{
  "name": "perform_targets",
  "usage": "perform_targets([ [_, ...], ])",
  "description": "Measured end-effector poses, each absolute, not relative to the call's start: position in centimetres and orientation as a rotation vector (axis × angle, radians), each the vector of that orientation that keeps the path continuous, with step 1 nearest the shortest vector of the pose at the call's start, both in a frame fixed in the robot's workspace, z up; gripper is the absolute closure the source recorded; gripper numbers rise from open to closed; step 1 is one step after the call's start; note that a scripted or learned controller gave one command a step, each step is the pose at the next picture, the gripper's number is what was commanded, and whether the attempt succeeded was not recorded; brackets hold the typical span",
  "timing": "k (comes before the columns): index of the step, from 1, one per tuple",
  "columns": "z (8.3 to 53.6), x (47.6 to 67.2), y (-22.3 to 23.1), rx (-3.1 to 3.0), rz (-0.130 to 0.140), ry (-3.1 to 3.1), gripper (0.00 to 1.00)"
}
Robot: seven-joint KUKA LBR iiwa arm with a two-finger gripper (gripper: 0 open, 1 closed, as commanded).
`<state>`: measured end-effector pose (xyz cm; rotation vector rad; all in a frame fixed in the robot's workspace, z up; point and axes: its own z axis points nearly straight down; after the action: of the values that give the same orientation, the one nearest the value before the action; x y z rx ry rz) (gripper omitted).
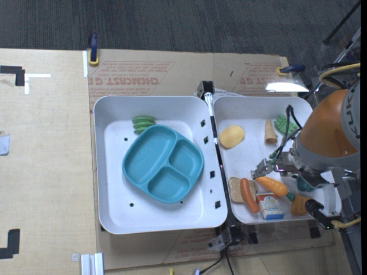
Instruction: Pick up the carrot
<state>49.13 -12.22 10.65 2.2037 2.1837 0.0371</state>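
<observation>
1. The carrot lies in the right bin, beside the sausage.
2. The end effector sits just over its left end, ready to grab.
3. I cannot tell its state.

The carrot is orange and tapered, with a green stub at its thick end. It lies slanted in the right bin, thin tip pointing up-left, just right of a sausage and above a small carton.
</observation>
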Motion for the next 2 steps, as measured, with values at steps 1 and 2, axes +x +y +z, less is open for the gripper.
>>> perform_targets([
  [1, 11.65, 49.37, -12.31, 2.196, 0.04, 2.186, 1.0],
  [2, 11.65, 49.36, -12.31, 2.197, 0.039, 2.186, 0.0],
])
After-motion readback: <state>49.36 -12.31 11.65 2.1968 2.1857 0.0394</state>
